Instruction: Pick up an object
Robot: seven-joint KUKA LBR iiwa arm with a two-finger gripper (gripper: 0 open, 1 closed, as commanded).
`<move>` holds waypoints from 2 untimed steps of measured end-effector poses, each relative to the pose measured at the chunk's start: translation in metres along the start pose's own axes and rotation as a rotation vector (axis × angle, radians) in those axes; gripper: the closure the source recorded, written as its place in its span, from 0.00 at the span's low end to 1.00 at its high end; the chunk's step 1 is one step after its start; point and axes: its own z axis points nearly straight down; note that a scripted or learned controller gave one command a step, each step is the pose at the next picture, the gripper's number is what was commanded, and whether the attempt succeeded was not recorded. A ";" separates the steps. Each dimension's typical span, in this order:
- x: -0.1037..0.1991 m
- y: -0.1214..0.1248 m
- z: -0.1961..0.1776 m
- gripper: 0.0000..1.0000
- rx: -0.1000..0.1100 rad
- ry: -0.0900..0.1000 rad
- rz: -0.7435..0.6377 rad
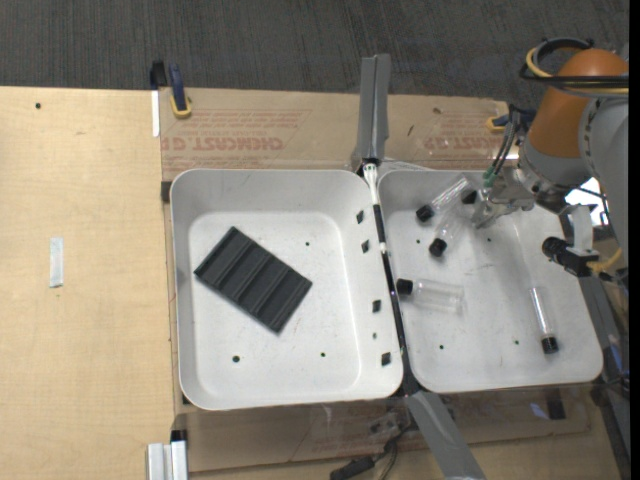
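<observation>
Several clear tubes with black caps lie in the right bin (560,373). One tube (448,197) lies near the bin's back wall, and a second tube (440,238) sits just in front of it. A third tube (432,292) lies toward the left side, and another tube (541,318) rests at the right. In the left bin (200,378) a black ridged slab (252,278) lies flat at a slant. My gripper (483,211) hangs low over the back of the right bin, just right of the back tube.
The grey arm with its orange band (585,68) comes in from the upper right, above the right bin's back corner. A metal divider (385,268) with black clips runs between the bins. Brown cardboard (260,138) lies behind them, and a wooden bench top (80,268) spreads to the left.
</observation>
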 end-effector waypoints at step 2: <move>0.000 0.000 0.000 0.00 0.000 0.000 0.000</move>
